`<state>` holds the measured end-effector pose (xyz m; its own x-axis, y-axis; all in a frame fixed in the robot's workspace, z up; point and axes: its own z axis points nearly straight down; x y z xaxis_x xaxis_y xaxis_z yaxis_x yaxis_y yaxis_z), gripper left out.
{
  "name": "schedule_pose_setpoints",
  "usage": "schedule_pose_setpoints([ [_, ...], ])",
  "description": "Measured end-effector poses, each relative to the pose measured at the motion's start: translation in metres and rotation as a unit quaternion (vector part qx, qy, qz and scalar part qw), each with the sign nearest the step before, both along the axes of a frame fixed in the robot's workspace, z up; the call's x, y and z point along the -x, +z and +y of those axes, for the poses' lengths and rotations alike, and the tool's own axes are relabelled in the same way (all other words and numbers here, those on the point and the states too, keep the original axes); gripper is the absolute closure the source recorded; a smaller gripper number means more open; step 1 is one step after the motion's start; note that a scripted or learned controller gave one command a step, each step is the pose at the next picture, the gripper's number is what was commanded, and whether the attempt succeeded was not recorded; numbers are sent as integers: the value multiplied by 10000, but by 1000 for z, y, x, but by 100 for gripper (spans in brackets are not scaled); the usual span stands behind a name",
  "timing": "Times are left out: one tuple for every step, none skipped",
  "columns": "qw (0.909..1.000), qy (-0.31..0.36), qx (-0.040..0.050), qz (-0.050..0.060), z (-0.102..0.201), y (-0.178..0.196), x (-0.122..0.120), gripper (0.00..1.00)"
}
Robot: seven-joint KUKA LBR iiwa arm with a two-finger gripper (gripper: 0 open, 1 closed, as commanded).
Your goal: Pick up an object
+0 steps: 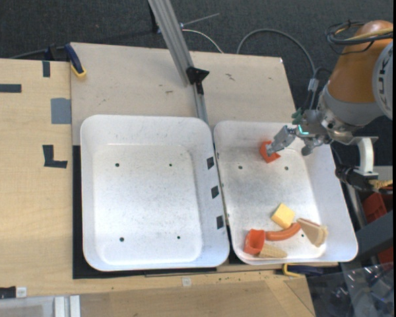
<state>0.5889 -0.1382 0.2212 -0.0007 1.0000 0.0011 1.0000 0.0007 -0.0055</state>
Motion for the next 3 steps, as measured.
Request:
schedule_pose_setpoints([
  [10000,8,6,-22,0,2,-1,0],
  [10000,0,5,8,-3,-58,7,0],
  [10000,3,4,4,-1,-104,15,0],
])
